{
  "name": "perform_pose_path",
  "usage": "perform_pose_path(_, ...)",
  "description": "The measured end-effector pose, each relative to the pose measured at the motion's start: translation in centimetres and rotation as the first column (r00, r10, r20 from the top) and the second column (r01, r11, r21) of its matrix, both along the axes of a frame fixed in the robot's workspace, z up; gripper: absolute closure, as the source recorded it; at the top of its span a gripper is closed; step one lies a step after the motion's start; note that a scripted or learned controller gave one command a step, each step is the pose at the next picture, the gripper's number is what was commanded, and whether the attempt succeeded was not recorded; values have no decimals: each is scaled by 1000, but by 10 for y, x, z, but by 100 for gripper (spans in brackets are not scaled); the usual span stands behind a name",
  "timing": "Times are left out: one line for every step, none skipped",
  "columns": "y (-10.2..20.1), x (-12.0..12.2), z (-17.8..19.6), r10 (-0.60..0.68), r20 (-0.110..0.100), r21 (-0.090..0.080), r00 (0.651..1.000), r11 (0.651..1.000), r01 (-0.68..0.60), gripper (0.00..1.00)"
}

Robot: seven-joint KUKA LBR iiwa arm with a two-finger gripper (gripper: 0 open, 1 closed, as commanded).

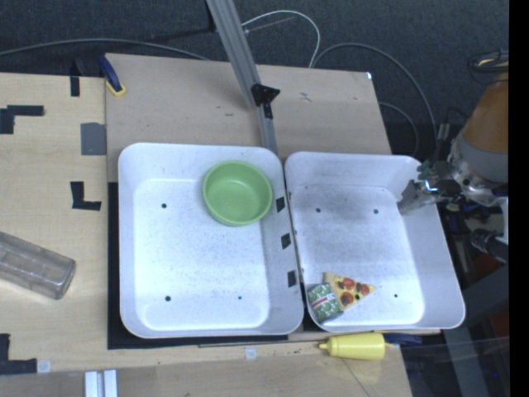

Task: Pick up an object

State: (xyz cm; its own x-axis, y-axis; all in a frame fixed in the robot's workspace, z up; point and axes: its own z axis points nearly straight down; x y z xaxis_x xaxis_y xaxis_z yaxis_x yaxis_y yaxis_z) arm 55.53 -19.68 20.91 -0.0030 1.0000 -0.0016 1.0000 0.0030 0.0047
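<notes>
A green bowl sits upright at the back right of the left bin. In the right bin, near its front left corner, lie a pizza-slice toy and a small green packet, touching each other. My gripper hovers at the right bin's back right corner, over the rim, far from all three objects. Nothing shows between its fingers.
A yellow bottle lies on the bench just in front of the right bin. A clear plastic cylinder lies left of the left bin. A grey pole slants over the bench behind the bins. Cables run behind.
</notes>
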Motion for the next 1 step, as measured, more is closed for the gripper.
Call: perform_pose_path(10, 2, 49, 0, 0, 0, 1000, 1000, 0, 100)
